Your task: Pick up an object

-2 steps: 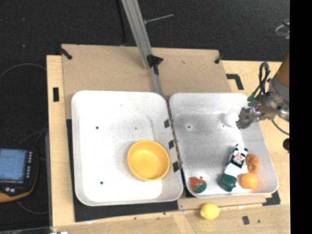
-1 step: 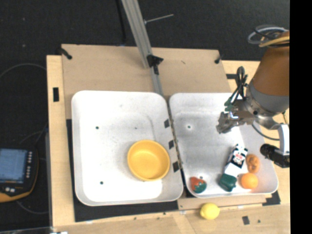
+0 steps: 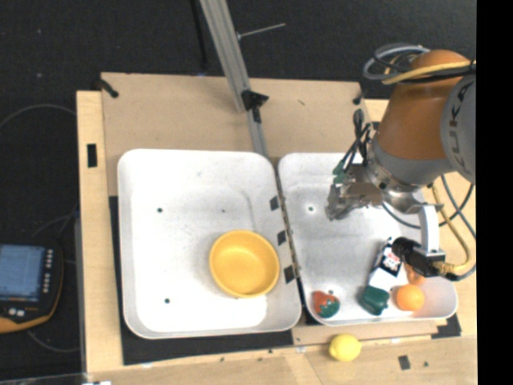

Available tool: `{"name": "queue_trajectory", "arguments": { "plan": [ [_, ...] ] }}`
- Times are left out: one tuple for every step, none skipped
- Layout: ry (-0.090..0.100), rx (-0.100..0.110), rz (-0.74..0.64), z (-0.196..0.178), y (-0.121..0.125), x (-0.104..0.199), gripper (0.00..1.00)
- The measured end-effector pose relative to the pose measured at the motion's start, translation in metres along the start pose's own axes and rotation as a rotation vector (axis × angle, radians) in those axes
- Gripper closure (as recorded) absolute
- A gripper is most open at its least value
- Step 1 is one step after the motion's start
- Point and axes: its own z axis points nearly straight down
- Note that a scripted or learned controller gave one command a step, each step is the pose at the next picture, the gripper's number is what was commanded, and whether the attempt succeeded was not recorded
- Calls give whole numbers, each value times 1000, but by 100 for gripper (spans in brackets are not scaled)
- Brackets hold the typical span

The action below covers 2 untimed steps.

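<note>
My gripper [image 3: 337,205] hangs over the upper middle of the right bin [image 3: 313,175], above bare bin floor, with nothing visible between its fingers. A yellow bowl [image 3: 244,263] sits in the left bin [image 3: 160,183] near its lower right. Along the right bin's front edge lie a red and green toy [image 3: 325,302], a dark green block [image 3: 374,299] and an orange ball [image 3: 409,297]. A white and black box-like object [image 3: 387,265] leans just above the green block.
A yellow lemon-like ball [image 3: 345,347] rests on the bench outside the bins, in front of the right bin. A metal pole [image 3: 232,54] slants up from the bins' far edge. A handheld pendant [image 3: 28,283] lies at far left.
</note>
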Motion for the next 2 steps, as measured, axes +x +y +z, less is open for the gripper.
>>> {"name": "queue_trajectory", "arguments": {
  "plan": [
    [1, 1, 0, -2, -2, 45, 100],
    [0, 1, 1, 2, -16, 87, 100]
  ]
}}
